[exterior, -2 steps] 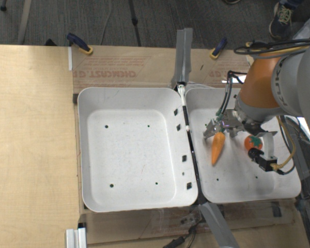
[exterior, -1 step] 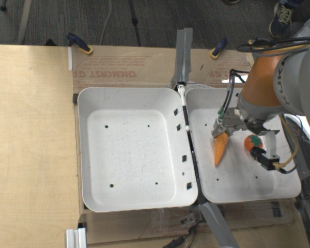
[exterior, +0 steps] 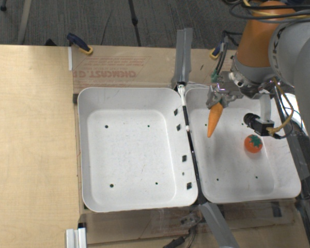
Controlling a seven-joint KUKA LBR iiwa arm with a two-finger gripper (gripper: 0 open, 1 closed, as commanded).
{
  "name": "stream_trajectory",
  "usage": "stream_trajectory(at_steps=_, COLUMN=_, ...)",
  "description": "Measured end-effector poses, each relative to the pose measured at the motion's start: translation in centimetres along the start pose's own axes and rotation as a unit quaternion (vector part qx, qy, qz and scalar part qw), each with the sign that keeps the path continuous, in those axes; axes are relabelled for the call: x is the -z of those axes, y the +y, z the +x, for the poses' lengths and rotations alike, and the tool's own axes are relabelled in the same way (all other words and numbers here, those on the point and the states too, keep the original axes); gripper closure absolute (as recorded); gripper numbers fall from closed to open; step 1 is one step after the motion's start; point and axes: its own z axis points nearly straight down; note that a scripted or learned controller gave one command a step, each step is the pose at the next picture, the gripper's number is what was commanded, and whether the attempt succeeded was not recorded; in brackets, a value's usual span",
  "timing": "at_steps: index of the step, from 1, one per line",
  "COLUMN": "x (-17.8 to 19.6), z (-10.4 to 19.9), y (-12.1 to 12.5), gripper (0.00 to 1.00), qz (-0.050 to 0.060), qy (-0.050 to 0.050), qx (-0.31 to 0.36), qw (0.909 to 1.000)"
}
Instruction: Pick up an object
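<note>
An orange carrot-shaped toy [exterior: 213, 120] hangs point-down over the back left part of the right bin [exterior: 279, 187]. My gripper [exterior: 217, 99] is shut on its thick upper end, and the toy's tip looks lifted off the bin floor. A small orange-red ball with a green top [exterior: 253, 144], like a toy tomato, lies on the right bin's floor, to the right of the carrot and apart from it. The arm with its orange band [exterior: 258, 35] comes in from the upper right.
The left bin [exterior: 90, 138] stands next to the right one, with a grey divider post [exterior: 184, 50] behind the seam between them. Black clips sit along that seam. Bare wooden bench lies to the left, and cables trail on the right.
</note>
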Motion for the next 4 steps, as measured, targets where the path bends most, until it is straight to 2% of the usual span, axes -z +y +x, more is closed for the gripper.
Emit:
stream_trajectory(at_steps=1, x=2.3, z=-6.2, y=2.9, gripper=1.0, qz=0.0, qy=0.0, qx=0.096, qw=0.9954)
stream_trajectory(at_steps=2, x=-10.1, z=-6.2, y=-7.2, gripper=1.0, qz=0.001, qy=0.001, qx=0.115, qw=0.9934)
stream_trajectory(at_steps=3, x=-0.1, z=3.2, y=-0.8, gripper=1.0, qz=0.001, qy=0.0, qx=-0.027, qw=0.9996)
stream_trajectory(at_steps=4, x=6.4, z=-3.6, y=1.1, gripper=1.0, qz=0.0, qy=-0.001, qx=0.084, qw=0.9965)
